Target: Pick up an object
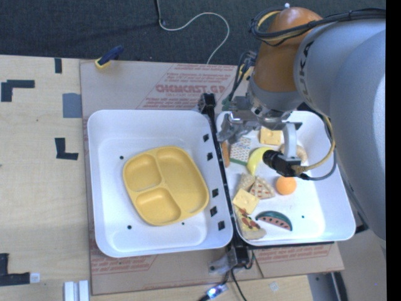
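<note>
Hovering over the right bin's (pixel 326 221) far-left corner, the claw (pixel 233 129) is low among toy food; I cannot tell its state. An orange (pixel 286 185) lies mid-bin; a yellow tray (pixel 165 184) fills the left bin (pixel 103 168).

Red print on the cardboard sheet

The cardboard sheet (pixel 188 89) under the bins is showing red lettering at about twelve o'clock from the left bin (pixel 103 168), reading roughly "CHEMCAST GP"; the smaller lines beside it are staying too blurred to read.
</note>
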You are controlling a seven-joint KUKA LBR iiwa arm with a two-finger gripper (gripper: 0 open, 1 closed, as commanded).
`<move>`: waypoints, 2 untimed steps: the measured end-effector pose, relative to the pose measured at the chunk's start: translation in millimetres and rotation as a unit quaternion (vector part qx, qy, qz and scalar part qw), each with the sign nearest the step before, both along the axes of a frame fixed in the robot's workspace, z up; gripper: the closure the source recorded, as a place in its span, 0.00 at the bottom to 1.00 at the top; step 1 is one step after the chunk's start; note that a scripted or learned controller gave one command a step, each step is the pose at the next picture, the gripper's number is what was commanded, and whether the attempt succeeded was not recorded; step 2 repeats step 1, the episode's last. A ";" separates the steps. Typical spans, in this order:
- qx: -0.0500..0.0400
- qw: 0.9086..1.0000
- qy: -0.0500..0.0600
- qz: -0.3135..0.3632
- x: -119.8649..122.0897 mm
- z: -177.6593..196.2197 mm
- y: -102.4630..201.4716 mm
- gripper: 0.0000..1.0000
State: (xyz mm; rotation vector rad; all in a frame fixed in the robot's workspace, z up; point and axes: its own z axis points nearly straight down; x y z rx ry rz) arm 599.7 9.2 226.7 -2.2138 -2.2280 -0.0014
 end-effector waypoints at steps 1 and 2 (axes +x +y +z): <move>0.000 1.000 -0.001 0.000 37.4 3.4 44.5 1.00; 0.000 1.000 -0.001 0.000 37.4 3.4 44.5 1.00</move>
